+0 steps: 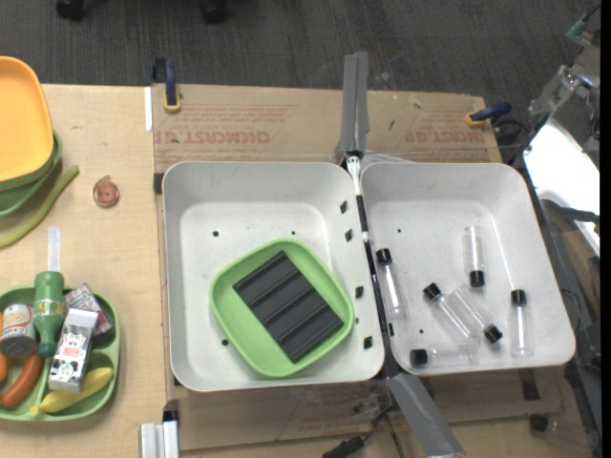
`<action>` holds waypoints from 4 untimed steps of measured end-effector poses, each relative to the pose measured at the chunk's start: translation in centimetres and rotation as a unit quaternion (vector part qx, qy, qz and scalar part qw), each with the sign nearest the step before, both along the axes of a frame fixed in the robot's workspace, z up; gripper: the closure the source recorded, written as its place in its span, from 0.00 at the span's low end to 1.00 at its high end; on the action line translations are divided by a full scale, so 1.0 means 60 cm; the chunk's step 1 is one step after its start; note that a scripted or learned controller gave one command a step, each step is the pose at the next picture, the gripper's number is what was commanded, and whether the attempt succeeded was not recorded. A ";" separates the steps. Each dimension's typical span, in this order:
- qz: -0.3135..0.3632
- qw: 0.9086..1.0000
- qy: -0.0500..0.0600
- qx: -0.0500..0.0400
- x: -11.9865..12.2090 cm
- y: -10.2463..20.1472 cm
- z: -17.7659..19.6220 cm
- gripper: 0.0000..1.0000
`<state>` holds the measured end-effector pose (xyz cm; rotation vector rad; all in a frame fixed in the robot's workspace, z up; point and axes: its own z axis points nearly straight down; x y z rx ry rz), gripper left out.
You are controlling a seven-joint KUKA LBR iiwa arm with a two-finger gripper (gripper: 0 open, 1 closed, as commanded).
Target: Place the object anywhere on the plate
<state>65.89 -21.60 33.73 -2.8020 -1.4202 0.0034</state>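
A green square plate (227,305) lies tilted in the left white bin (191,213), toward its front. A black ribbed rectangular object (288,305) rests flat on the plate's middle, inside the rim. Several clear vials with black caps lie scattered in the right white bin (430,194): one (472,253) near the back right, one (518,321) at the right wall, one (387,280) along the left wall, and others (458,311) toward the front.
On the wooden table to the left are stacked yellow and green plates (21,127), a small pink disc (106,192) and a green tray (95,389) with toy food and a bottle. Clamps (168,89) hold the cardboard behind the bins.
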 end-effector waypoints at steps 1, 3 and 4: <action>-0.018 1.000 0.001 0.000 0.000 0.004 -0.099 0.00; -0.027 1.000 0.001 0.000 -0.003 0.002 -0.077 0.00; -0.033 0.999 0.000 0.000 -0.003 0.001 0.017 0.00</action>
